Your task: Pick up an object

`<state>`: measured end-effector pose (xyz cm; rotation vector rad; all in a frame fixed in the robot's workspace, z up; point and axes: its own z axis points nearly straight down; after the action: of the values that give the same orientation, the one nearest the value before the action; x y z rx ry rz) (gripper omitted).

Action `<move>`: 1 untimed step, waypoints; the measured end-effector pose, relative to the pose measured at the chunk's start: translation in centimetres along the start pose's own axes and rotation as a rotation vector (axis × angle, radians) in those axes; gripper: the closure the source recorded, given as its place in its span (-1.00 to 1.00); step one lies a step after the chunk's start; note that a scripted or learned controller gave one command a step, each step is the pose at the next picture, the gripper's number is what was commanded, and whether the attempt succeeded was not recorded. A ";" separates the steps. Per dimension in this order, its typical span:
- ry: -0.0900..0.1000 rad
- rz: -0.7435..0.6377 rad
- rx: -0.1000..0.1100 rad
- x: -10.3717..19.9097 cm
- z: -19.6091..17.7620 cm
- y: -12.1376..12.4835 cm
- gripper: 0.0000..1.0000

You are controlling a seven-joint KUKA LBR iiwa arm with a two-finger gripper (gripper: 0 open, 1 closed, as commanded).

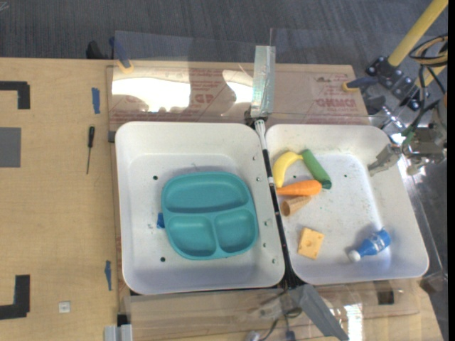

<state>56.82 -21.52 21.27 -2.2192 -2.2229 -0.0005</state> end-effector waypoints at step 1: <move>0.008 -0.179 0.005 -0.3 9.3 -0.3 -1.00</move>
<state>56.50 -21.77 11.92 -2.0056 -2.4048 -0.0040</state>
